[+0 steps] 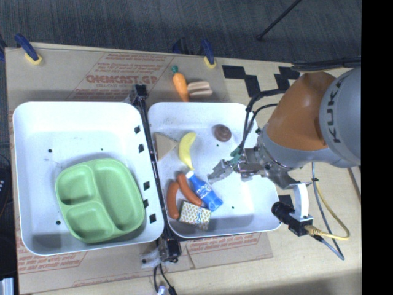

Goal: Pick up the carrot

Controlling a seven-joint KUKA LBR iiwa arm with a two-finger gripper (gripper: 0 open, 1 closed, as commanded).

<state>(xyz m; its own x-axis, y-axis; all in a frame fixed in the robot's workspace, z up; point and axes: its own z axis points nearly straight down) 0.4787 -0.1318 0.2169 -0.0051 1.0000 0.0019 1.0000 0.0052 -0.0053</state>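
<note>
The carrot (179,85), orange with a small green top, lies on the cardboard-covered bench just beyond the far rim of the right bin (258,223), next to a tan bun-like piece (199,90). My gripper (222,167) hangs low over the middle of the right bin, well in front of the carrot and a little to its right. Its fingers look open, with nothing between them. The grey arm with its orange band (301,118) reaches in from the right.
The right bin holds a banana (186,149), a brown round piece (222,132), two red sausages (181,194), a blue packet (204,193), a patterned box (195,215) and a beige wedge (163,145). A green divided plate (98,198) lies in the left bin (37,121).
</note>
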